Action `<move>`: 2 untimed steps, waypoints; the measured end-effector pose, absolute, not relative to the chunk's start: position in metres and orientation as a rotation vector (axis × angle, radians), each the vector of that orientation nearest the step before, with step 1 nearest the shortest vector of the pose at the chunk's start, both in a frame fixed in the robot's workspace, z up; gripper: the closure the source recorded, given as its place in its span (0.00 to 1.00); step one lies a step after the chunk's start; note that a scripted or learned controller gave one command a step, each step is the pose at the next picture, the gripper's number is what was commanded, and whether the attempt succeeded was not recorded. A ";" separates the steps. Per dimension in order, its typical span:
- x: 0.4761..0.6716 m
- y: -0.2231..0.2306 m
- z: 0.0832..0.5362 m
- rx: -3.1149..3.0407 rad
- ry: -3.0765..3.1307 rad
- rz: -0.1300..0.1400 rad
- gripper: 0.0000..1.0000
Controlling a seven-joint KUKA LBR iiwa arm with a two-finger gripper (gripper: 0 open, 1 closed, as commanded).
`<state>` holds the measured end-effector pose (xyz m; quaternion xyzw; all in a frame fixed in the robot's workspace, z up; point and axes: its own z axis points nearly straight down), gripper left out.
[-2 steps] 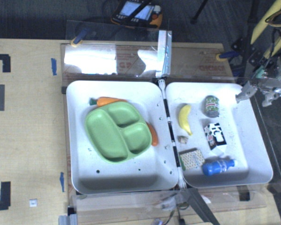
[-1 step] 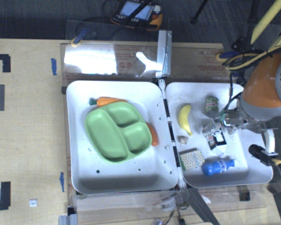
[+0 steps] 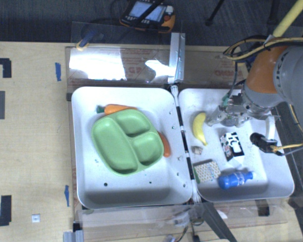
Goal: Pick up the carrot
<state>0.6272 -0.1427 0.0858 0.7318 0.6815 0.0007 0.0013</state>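
Note:
The carrot (image 3: pixel 119 108), orange with a green top at its left end, lies in the left bin (image 3: pixel 86 150) against the far edge of a green divided plate (image 3: pixel 127 140), which partly covers it. Another orange piece (image 3: pixel 165 145) peeks out at the plate's right edge; I cannot tell whether it is part of the same carrot. My gripper (image 3: pixel 226 117) hangs over the right bin (image 3: pixel 278 180), just right of a banana (image 3: pixel 199 127) and well away from the carrot. I see nothing held in it.
The right bin also holds a black-and-white packet (image 3: pixel 233 144), a patterned box (image 3: pixel 206 171), a blue bottle (image 3: pixel 235 179) and a small brown bit (image 3: pixel 197 148). The ridge where the two bins meet (image 3: pixel 183 145) runs between my gripper and the carrot. A black cable end (image 3: pixel 260 142) hangs by the arm.

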 end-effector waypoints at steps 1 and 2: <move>0.628 -0.143 0.098 2.293 2.139 0.004 1.00; 0.629 -0.142 0.098 2.293 2.139 0.004 0.00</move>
